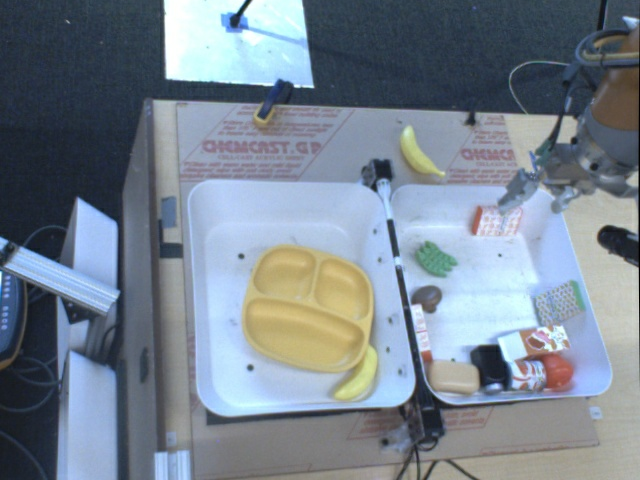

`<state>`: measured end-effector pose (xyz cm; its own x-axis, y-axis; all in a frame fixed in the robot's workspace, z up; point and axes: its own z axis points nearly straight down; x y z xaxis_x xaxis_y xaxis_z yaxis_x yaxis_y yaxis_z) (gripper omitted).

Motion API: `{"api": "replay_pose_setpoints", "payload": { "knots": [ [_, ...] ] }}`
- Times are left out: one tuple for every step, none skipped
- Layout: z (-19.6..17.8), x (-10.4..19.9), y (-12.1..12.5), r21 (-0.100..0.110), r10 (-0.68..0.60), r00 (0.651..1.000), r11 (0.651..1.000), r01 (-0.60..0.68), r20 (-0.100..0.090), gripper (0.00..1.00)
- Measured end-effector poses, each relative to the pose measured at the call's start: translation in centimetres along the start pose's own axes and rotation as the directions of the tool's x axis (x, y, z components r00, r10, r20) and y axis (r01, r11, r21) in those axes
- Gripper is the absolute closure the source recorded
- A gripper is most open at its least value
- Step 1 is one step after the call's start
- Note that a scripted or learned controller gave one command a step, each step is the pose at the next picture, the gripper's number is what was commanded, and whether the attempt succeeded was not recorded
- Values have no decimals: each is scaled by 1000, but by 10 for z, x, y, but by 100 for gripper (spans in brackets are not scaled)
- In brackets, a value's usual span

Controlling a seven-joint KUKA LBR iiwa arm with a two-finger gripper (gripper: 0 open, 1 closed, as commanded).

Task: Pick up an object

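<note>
My gripper (538,192) hangs open over the far right corner of the right bin (575,258), and nothing sits between its fingers. An orange-and-white carton (497,221) lies just below and left of one fingertip (516,189). Further into the same bin are a green leafy piece (436,259), a brown lump (427,296) and a checkered sponge (558,301). Along the near wall sit a tan bar (453,376), a black item (490,364), a red-and-white bottle (526,375), a tomato (558,371) and a small carton (536,342).
The left bin (215,268) holds a yellow divided plate (308,306) and a banana (359,374) at its near edge. Another banana (420,154) lies on the board behind the bins. A black bar (393,248) runs between the bins.
</note>
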<state>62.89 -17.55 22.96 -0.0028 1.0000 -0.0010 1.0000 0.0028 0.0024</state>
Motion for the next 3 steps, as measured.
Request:
{"api": "replay_pose_setpoints", "payload": {
  "knots": [
    [90, 29, -14, 3, -2, 1000, 1000, 2, -1, 0],
    [146, 17, 27, 3, 0, 1000, 1000, 0, -1, 0],
    [145, -22, -32, 1, 2, 1000, 1000, -2, 1, 0]
  ]
}}
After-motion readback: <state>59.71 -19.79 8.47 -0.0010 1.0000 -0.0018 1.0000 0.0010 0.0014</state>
